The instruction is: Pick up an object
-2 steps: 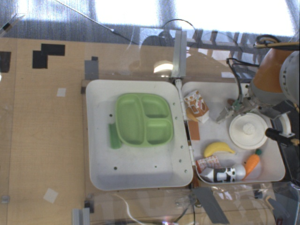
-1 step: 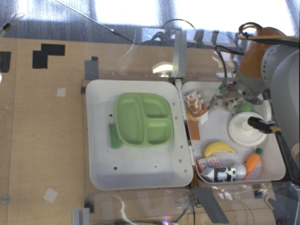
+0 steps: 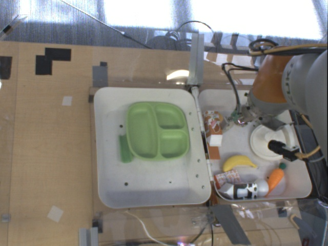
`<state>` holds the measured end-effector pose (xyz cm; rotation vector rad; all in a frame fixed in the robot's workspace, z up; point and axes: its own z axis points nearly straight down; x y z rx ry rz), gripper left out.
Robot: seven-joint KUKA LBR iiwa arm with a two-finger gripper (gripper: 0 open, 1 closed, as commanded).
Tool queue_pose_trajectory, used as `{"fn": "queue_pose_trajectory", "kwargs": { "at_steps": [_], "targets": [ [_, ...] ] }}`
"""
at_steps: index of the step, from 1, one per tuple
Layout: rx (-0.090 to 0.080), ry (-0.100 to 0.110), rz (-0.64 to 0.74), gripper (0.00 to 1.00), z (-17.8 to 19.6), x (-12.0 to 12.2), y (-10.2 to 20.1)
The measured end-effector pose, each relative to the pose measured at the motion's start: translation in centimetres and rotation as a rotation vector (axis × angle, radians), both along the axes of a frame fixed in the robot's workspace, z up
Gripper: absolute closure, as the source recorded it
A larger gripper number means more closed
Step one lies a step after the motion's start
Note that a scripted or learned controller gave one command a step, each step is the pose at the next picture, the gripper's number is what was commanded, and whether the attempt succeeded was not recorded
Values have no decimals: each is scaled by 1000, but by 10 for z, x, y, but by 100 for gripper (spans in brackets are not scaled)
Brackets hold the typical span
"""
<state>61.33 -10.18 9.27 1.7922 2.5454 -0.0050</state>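
Two shallow white bins sit side by side in the camera view, and every loose candidate lies in the right bin, where the arm also works. The gripper hangs over that bin's upper part, reached in from the view's right. Whether it is spread or closed I cannot tell from this slant, and nothing can be seen in its hold.

The closest thing is the snack packet, just beside the gripper toward the view's left and close to the wall between the bins. Its long axis runs roughly up and down the view. I judge it the likeliest target, calling for a short shift left and then a descent. The wall so close on its far side could hamper a grasp across the packet's width.

Below the packet lies a small white block. A white round dish lies to the lower right of the gripper, near the arm. Farther down, the banana lies crosswise, with a red-and-white pouch and a black-and-white bottle packed close against the lower rim. A carrot stands slanted at the bottle's right end.

The left bin holds a green divided plate with a small green strip at its left edge, well apart from the gripper.
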Motion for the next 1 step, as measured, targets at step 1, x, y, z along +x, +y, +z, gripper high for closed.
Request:
{"fn": "queue_pose_trajectory", "kwargs": {
  "at_steps": [1],
  "targets": [
    [11,14,77,0,-4,-30,-111]
  ]
}}
